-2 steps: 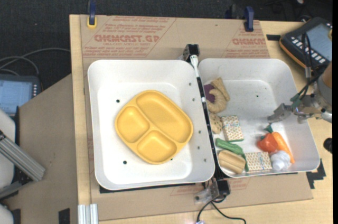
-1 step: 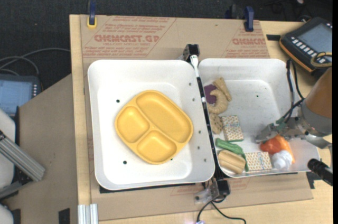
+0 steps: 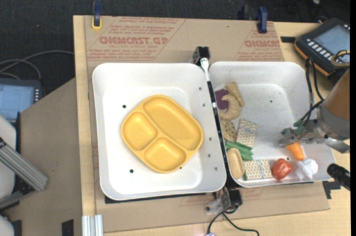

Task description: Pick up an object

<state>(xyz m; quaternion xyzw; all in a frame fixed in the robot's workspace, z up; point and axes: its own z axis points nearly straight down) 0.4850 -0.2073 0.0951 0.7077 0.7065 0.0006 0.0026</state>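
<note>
On the tabletop (image 3: 83,118), the left bin (image 3: 105,84) carries a yellow tray (image 3: 161,132) with three compartments, lying near the bin's middle and turned at a slant. The right bin (image 3: 267,70) sits just beside it, their walls touching along the centre line. Along the right bin's left wall lie a purple piece (image 3: 222,99) and a tan piece (image 3: 232,101) touching each other, then two crackers (image 3: 245,132) below them, a green pod (image 3: 239,147) and a pale bun (image 3: 235,163) near the bin's near-left corner. Another cracker (image 3: 257,170) lies along the near wall, with a red tomato (image 3: 282,168) just beside it and a white lump (image 3: 307,168) toward the near-right corner. An orange carrot (image 3: 296,150) lies just above the tomato, by the right wall. The gripper (image 3: 297,137) hangs right over the carrot, close to or touching it; whether the jaws are open or closed, and whether they have hold of anything, cannot be told. The arm (image 3: 338,109) comes in over the bin's right wall.
</note>
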